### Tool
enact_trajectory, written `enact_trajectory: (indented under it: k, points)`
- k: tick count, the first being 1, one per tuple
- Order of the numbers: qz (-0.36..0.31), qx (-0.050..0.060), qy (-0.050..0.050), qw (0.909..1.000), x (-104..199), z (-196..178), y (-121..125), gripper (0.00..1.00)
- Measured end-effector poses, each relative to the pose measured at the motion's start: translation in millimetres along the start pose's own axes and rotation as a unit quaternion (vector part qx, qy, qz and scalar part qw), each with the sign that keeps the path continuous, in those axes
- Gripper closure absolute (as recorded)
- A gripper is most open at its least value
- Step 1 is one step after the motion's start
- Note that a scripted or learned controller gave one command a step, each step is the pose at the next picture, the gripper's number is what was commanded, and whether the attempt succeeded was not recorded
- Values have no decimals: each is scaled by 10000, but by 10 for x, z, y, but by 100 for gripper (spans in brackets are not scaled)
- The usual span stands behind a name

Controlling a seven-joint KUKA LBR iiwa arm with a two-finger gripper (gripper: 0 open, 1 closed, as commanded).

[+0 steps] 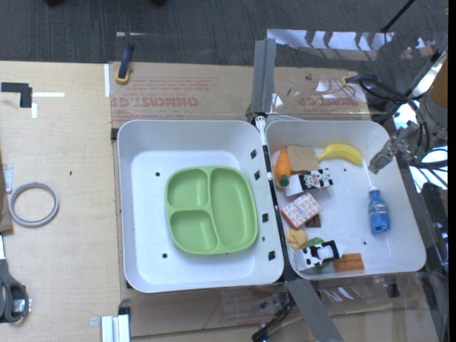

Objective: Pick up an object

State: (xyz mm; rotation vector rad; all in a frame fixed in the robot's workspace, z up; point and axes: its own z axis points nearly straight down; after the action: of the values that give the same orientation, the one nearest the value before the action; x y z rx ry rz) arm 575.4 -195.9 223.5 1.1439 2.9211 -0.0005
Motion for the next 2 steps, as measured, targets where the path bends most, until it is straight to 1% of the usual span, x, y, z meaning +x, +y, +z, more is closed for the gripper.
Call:
enact_trajectory:
  k: [1, 2]
  points:
    - [-429, 5, 17, 9991, 166, 1094, -509, 100]
    - [-158, -1, 3, 9999, -13, 182, 111, 100]
